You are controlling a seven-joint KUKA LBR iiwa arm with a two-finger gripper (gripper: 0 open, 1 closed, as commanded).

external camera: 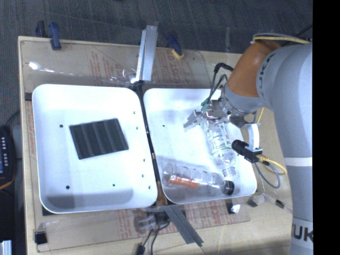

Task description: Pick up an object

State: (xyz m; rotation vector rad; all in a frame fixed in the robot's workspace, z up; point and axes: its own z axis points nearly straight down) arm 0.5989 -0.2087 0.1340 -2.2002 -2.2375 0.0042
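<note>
Two shallow white bins sit side by side on the surface (79, 232). Left bin (48, 142) holds one thing: a dark ribbed rectangular pad (99, 138), lying flat near the middle, slightly rotated. Right bin (170, 137) holds two clear plastic bottles. One clear bottle (219, 145) lies roughly along the bin's right side, label faint, narrower end pointing toward the near right corner. The second clear bottle (194, 180) lies across the near edge of the bin, something orange inside it, dark cap (229, 187) at its right end (close to the first bottle's lower end, contact not clear).

Arm (276, 89) reaches in from the right, orange band above the wrist. Gripper (204, 116) is low in the upper right part of the right bin, right at the top end of the first bottle. Cannot tell whether it is spread or closed, or whether it grips the bottle; the metal parts blur into the clear plastic.

Blue clamps (54, 35) at the far edge of the surface, a grey metal bar (146, 54) standing between the bins at the back.
</note>
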